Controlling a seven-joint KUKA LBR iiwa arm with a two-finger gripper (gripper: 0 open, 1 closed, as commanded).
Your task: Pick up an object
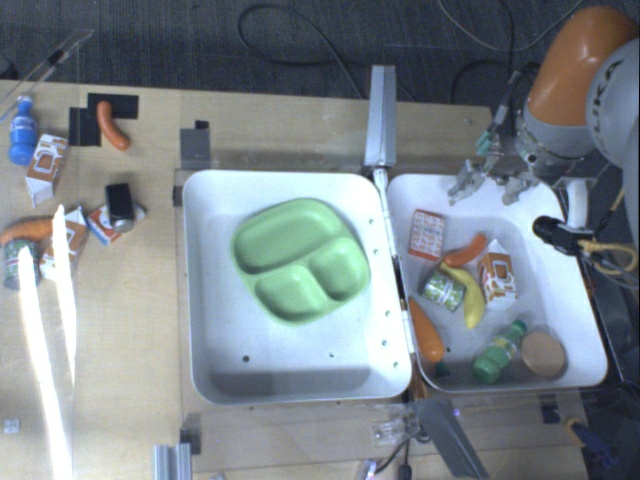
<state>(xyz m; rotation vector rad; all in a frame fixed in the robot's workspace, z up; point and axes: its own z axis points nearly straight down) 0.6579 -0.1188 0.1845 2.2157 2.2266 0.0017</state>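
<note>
Gripper (488,180) fingers spread, nothing between, poised above right bin (590,313) back rim. Nearest candidate: red-white carton (427,234), just below-left of fingers, lying flat. Judged light, crushable, thin; pinch across narrow edges. Banana (466,295) beyond, soft.

Glossy plastic bins (300,378) (bench (280,138) matt wood)

Wooden bench (290,138): carries two white bins (200,298), (580,298) side by side; at left, loose blue bottle (21,130), sausage (113,126), small cartons (45,165), black block (119,202).
</note>
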